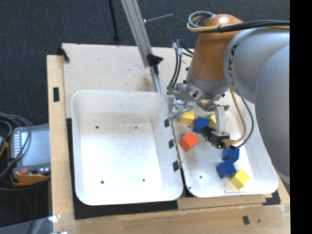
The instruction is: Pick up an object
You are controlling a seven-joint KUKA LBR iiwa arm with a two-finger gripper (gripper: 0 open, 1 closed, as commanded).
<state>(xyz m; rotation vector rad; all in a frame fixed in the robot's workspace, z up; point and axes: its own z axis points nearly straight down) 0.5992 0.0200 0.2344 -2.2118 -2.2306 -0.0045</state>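
Observation:
My gripper (pixel 196 110) hangs under the orange wrist band, low over the back of the right bin (pixel 258 179). Directly beneath it lie a yellow block (pixel 186 117) and a blue block (pixel 201 124), touching each other. An orange block (pixel 189 141) sits a little nearer the front, close to the wall between the bins. Further right and forward are two blue blocks (pixel 230 154) (pixel 225 169) and another yellow block (pixel 239 178). The arm's body hides the back right part of this bin.
The left bin (pixel 83 130) stands beside the right one, sharing a middle wall. A slanted metal rail (pixel 139 28) rises behind the bins. A cable with a black connector (pixel 217 139) loops down from the wrist over the blocks.

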